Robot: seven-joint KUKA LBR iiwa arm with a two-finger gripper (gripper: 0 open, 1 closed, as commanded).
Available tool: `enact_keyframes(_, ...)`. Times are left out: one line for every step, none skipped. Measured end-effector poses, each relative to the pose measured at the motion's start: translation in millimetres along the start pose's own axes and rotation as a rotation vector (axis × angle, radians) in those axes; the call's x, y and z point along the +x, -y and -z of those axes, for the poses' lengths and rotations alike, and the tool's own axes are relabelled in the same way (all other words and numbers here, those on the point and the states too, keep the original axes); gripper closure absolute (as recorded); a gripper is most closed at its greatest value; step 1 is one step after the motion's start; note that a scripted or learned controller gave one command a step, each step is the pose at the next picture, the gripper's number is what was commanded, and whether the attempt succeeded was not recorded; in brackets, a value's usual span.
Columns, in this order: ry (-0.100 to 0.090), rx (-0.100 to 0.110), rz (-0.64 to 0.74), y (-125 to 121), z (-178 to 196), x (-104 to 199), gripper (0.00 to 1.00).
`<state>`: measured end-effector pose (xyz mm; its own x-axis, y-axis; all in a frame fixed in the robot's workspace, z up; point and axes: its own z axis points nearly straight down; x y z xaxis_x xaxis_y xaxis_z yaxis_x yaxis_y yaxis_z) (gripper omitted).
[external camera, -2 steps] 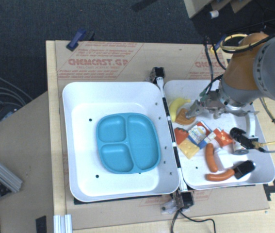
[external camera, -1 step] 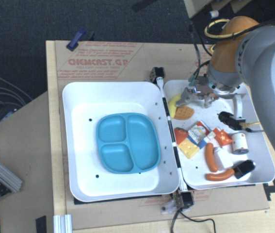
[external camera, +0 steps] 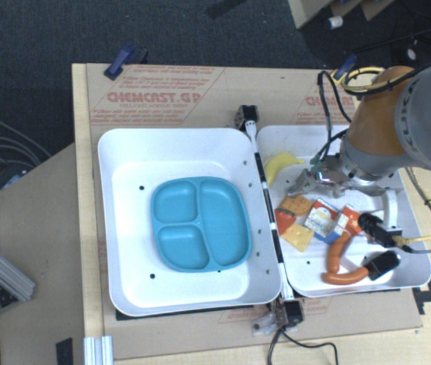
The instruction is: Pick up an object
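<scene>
You've got a tan worktop [external camera: 86, 166], dark carpet [external camera: 48, 21] behind, cables [external camera: 2, 139] at left. Blue tray [external camera: 200, 223] in L bin [external camera: 124, 280]. End effector [external camera: 323, 177] over R bin [external camera: 306, 276]; grip state can't tell.

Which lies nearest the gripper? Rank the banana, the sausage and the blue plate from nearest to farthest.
1. The banana, at the far side of the arm's bin, just beside the gripper.
2. The sausage, in the same bin, toward its near edge.
3. The blue plate, in the middle of the other bin.
</scene>
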<state>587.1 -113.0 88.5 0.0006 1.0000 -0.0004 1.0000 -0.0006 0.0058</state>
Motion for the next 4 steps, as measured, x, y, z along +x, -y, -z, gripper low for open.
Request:
enact_keyframes(0.001,-0.005,0.001,-47,1,20,0.0)
enact_keyframes(-0.001,-0.008,0.002,-48,11,21,1.0)
enact_keyframes(-0.001,-0.007,0.001,-47,11,21,0.0)
enact_keyframes(-0.003,0.02,0.004,-78,-1,21,0.0)
